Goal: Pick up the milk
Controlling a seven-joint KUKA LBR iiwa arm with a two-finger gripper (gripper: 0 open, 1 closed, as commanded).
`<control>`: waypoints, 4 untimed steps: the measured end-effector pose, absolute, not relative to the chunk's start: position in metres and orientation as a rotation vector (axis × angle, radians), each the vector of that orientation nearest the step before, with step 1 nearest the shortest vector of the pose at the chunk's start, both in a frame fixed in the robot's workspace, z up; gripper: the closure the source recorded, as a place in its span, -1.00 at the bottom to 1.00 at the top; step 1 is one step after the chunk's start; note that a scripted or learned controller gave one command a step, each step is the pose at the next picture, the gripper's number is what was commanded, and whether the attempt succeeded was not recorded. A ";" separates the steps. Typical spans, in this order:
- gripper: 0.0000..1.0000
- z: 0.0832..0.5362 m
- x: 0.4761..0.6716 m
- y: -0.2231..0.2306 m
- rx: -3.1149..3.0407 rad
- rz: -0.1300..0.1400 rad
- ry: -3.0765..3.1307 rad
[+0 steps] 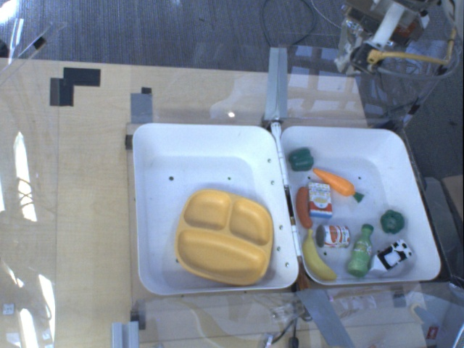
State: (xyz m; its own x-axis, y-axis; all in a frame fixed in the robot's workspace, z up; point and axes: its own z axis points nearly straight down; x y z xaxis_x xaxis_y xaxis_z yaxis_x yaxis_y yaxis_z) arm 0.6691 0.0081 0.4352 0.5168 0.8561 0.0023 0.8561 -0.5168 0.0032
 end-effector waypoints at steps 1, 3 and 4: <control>1.00 0.436 0.669 0.103 2.696 0.009 1.610; 1.00 0.436 0.668 0.236 2.819 0.010 1.390; 1.00 0.436 0.638 0.227 2.612 0.006 1.745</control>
